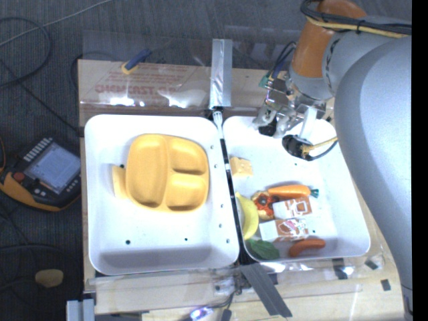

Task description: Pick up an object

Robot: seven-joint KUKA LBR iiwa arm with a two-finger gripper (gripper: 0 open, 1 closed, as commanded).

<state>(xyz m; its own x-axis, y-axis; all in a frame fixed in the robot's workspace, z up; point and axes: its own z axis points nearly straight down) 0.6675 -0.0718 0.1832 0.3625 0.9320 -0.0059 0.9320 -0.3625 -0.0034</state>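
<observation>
My gripper hangs over the far end of the right bin, below the orange band of the arm. Nothing shows in its grasp. A pile of toy food lies at the near end of that bin: an orange carrot, a yellow banana, a red-and-white carton, a brown sausage and a green piece. A small tan block lies apart by the bin's left wall, between the pile and the gripper.
The left bin holds a yellow divided tray. A raised divider separates the two bins. A handheld pendant lies on the floor to the left. The arm's grey body covers the right side.
</observation>
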